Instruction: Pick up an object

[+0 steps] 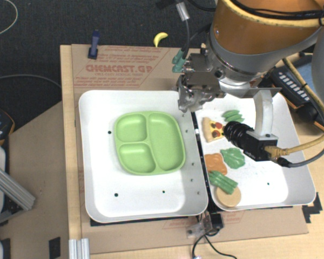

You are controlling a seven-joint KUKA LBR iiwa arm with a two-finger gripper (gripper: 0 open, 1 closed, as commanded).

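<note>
Pizza slice [212, 129] just right of the tool [187, 104] — grip state indiscernible.

The arm [270, 31] hides the right bin's [297, 190] far corner and runs off the top edge.

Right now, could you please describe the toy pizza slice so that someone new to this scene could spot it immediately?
Find the right white bin, the one holding the small toy foods. Near its upper left corner, close to the seam with the other bin, lies the pizza slice. It is the one pale yellow wedge with red dots; its neighbours are green leafy pieces, an orange piece and a tan round cookie.
</note>
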